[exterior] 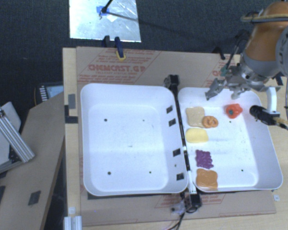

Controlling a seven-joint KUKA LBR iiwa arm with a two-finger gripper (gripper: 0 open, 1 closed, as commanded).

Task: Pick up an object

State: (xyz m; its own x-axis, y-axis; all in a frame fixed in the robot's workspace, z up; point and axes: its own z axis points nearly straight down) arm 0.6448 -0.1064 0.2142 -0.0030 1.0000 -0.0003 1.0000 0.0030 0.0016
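Light is bright and even, from above. The two white bins (pixel 129 138) are close to overexposed, their floors washed out with little texture. Shadows are faint: soft grey along the bin walls and a pale smear under the arm (pixel 269 37) at the far right. A foil sheet (pixel 104 12) at the far edge gives patchy glare. The dark backdrop (pixel 29 28) looks grainy. The whole frame is slightly soft, and the arm is blurrier than the rest.
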